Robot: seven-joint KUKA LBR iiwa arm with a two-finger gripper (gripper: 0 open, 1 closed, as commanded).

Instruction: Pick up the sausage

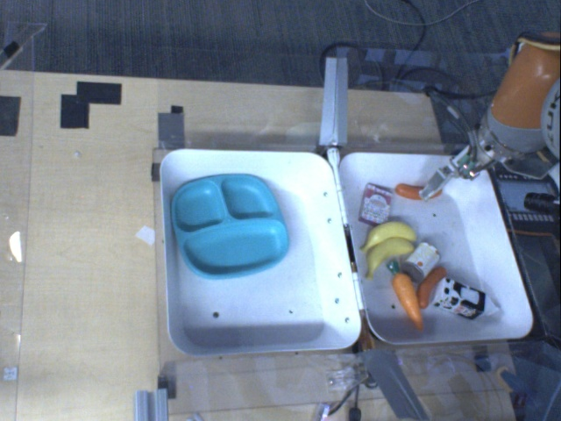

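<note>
While the tool (433, 189) sits at the sausage (408, 191) in the right bin (491, 235), I cannot tell whether it grips; bananas (389, 242) lie nearby.

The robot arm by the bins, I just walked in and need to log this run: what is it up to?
The arm's gripper is low over the far end of the right bin, right at a small orange-red sausage lying on the bin floor. Nearer the front of that bin lie two bananas, a carrot, a small packet and a black-and-white carton. The left bin holds a blue divided plate. The sausage is not lifted yet.
</note>
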